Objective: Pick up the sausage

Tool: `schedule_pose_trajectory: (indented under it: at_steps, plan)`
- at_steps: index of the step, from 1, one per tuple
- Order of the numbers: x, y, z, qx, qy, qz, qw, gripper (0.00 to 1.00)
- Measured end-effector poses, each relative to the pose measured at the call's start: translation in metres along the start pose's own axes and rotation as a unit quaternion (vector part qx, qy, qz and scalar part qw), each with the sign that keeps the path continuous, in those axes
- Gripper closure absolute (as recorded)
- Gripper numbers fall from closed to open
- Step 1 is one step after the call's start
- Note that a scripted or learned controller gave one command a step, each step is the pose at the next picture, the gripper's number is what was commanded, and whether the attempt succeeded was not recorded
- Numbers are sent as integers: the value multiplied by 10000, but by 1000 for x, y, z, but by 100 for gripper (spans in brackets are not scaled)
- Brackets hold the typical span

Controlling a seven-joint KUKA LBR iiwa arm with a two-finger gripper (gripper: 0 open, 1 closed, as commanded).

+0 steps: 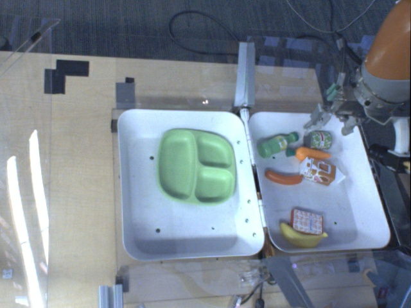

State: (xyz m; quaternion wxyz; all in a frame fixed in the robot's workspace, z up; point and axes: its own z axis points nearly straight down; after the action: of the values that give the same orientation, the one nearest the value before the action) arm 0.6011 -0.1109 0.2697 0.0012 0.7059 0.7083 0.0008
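The sausage [283, 178] is a short reddish-orange link lying flat near the middle left of the right bin [372, 197]. My gripper [333, 122] hangs over the bin's far edge, above a small round can [318, 139]. It is open, with nothing between its fingers. The sausage lies well below and to the left of the gripper, apart from it.
Around the sausage lie a green bottle [277, 144], an orange carrot [313, 153] and a printed snack packet [319, 171]. A banana [302, 235] and a small box [307, 221] sit near the front. The left bin [138, 223] holds a green divided plate [196, 165].
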Motion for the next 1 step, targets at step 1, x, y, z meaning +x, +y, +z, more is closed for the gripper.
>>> schedule_pose_trajectory:
  at_steps: [1]
  plan:
    - [78, -47, 64, 1, 4, -19, 10000, 0]
